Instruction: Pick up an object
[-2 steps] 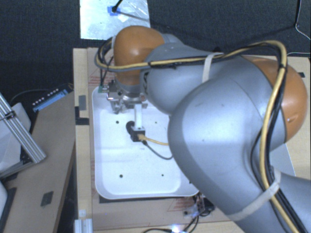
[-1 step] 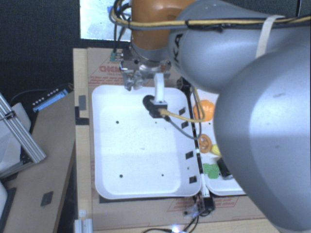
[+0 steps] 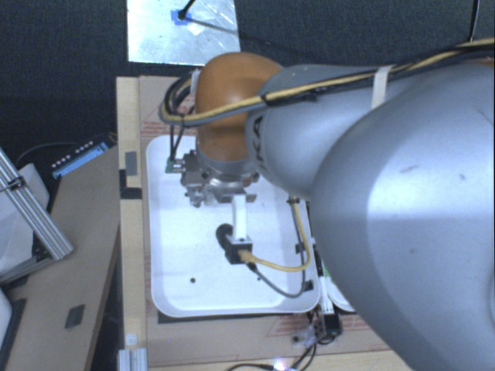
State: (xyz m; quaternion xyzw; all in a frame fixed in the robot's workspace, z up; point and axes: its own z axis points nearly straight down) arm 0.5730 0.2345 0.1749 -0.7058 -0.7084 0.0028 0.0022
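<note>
As arm (image 3: pixel 387 176) blocks right side | end effector (image 3: pixel 203 198) over left bin (image 3: pixel 178 288)

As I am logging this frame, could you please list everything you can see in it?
bin: one, white, centre of the bench
speck: one, dark, on the bin floor near its front edge; too small to identify
metal sheet: one, silvery, beyond the bench at the top
rail: one, silver, left of the bench
bench: one, tan, under the bin
arm: one, grey with an orange band, reaching in from the right
gripper: one, grey, above the bin's far half
</note>
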